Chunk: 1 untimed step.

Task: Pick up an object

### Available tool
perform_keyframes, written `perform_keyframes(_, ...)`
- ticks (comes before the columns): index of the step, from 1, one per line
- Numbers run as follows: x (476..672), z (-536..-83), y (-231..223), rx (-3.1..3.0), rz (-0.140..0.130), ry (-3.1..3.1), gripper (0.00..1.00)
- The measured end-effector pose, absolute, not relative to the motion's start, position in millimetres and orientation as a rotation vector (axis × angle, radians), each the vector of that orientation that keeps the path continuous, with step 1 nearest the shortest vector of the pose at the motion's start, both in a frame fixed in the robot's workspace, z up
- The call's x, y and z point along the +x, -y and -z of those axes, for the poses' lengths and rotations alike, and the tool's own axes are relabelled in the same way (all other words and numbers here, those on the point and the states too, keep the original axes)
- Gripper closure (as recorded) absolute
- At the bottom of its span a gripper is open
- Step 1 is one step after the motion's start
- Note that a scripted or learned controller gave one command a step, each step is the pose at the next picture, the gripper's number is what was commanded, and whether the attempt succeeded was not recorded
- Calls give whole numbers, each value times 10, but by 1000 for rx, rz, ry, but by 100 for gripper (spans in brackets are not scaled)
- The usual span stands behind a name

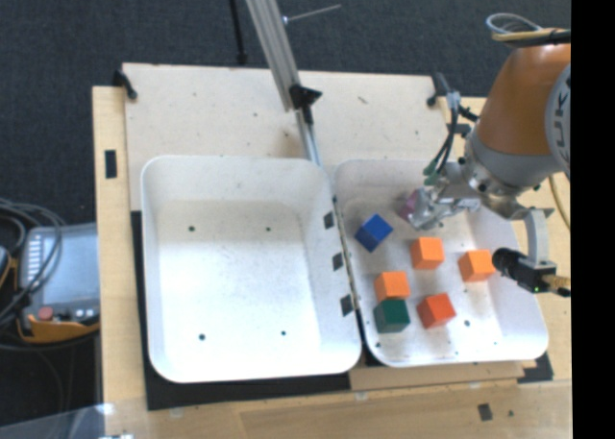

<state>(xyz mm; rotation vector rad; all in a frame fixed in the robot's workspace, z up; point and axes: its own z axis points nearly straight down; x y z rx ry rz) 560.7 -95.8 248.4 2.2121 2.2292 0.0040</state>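
The right bin point(509, 331) holds a blue cube point(374, 231), several orange cubes such as one point(428, 252) just below the gripper, and a dark green cube point(391, 314). My gripper point(434, 211) hangs low over the upper middle of this bin, under the arm's orange band point(524, 110). A small purple-pink object point(412, 204) shows at the gripper's left side, partly hidden by it. Whether the gripper touches this object I cannot tell.
The left bin point(159, 235) lies beside the right one, sharing a middle edge. A slanted metal post point(274, 34) rises behind the bins. A black fitting point(519, 269) on the arm juts over the right bin's right side. A grey device point(58, 279) sits off the bench's left edge.
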Motion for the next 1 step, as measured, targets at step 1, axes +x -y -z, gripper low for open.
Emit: perform_keyframes(1, 5853, -2508, 381, 2211, -4, -2230, 100)
